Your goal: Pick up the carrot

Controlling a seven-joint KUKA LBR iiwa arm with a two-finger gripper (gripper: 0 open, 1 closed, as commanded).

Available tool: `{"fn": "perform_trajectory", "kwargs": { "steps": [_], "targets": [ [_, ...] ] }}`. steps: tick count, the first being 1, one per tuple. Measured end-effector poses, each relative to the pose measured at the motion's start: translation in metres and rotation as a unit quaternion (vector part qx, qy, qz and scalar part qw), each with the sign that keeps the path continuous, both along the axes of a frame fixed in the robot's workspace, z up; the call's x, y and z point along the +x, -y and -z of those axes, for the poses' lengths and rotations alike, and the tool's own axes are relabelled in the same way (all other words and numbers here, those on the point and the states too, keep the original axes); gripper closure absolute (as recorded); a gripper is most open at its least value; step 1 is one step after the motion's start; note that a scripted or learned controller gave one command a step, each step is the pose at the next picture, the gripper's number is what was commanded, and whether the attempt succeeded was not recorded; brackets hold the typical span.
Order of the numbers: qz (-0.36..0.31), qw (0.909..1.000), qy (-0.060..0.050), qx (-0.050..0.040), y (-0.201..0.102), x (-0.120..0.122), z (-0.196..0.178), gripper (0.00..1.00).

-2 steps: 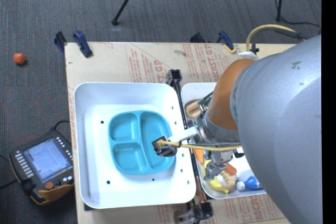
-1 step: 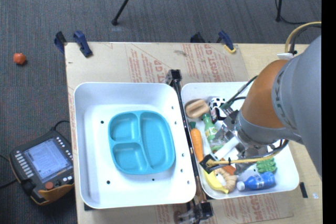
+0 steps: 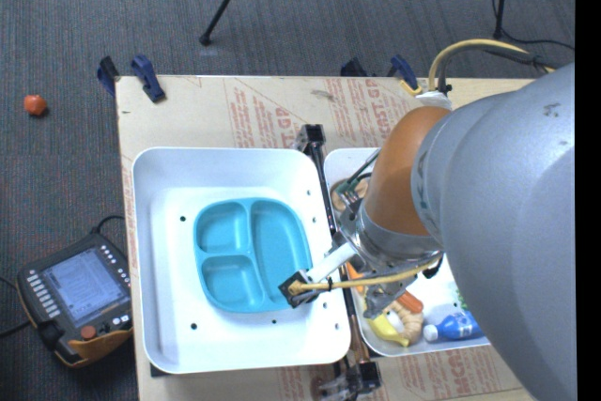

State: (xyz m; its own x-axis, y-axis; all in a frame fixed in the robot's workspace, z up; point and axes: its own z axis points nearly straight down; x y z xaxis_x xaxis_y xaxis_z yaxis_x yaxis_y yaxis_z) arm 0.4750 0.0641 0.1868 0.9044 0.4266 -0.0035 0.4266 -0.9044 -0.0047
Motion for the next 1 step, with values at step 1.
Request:
{"fn": "perform_trajectory", "kwargs": {
  "steps": [1],
  "targets": [
    [-0.176,0.9844,0.001,0.0004,0.0598,0.0001,-0.0002,0.0]
  ]
}}
